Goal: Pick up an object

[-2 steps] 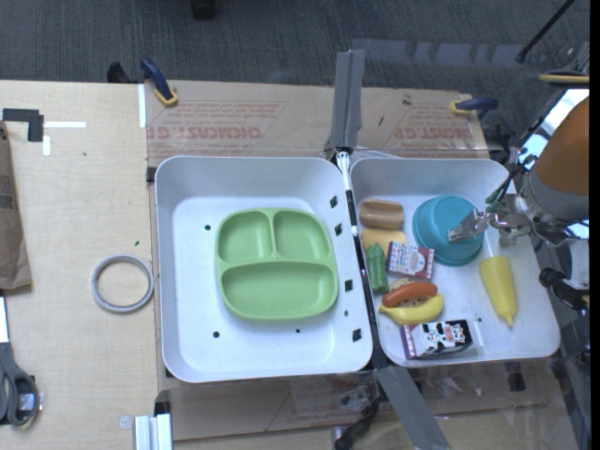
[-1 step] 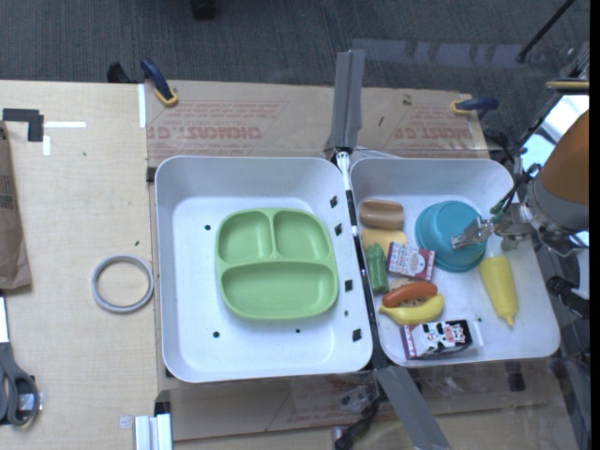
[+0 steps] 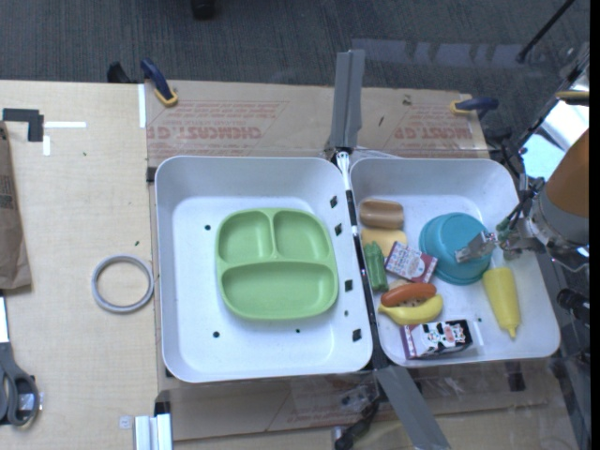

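Two shallow white bins sit side by side on the tabletop (image 3: 75,214), and under them we see a flattened cardboard sheet (image 3: 244,125) with red print that runs upside down to us; we cannot read it with confidence. The left bin (image 3: 178,251) holds one thing, a smooth green plate (image 3: 277,262) with three compartments, and bare white floor lies all around it. The right bin (image 3: 422,172) is crowded: a hot dog bun (image 3: 382,214) near the back, a blue bowl (image 3: 455,244), a small red and white packet (image 3: 409,262) with print too small to read, a slim green piece (image 3: 375,268) by the dividing wall, a red toy (image 3: 411,293) lying on a yellow banana (image 3: 412,311), a yellow corn-like cone (image 3: 502,298) towards the right wall, and a small carton (image 3: 439,337) with black and white cow patches at the front edge. Open floor is left mostly at the back right corner.

The end effector (image 3: 480,246) reaches in from the right and hangs over the blue bowl's right rim; we cannot tell how its fingers stand, and we see nothing held between them.

On the tabletop to the left lie a grey tape ring (image 3: 122,282), a brown paper bag (image 3: 11,214) and scissors (image 3: 17,397). Blue and yellow clamps (image 3: 159,81) pin the cardboard's far edge.
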`<state>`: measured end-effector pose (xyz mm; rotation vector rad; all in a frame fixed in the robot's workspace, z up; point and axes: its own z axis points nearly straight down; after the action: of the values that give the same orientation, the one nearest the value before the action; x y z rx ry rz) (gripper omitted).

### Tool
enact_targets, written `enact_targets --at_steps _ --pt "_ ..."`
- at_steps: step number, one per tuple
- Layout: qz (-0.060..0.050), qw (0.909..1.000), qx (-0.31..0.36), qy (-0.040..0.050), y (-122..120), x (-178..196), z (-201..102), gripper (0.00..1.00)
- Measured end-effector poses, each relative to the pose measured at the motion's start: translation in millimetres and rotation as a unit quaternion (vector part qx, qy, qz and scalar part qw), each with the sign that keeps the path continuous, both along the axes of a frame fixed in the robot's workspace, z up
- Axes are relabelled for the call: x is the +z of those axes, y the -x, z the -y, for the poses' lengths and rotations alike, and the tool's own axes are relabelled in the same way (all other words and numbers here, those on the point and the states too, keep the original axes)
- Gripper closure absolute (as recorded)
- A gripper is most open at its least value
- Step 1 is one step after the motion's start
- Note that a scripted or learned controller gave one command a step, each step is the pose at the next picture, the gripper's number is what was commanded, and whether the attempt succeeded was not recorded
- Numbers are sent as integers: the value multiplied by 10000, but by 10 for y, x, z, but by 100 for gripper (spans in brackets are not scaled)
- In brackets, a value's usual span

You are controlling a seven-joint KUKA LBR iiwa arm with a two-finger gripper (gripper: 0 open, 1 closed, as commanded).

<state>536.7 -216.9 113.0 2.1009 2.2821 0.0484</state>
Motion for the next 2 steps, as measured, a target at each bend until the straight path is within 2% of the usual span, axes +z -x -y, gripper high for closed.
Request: enact_targets --at_steps 1,2 --pt "-1 10000 2 0 1 -1 0 0" --pt "-1 9994 338 27 391 -4 17 0"
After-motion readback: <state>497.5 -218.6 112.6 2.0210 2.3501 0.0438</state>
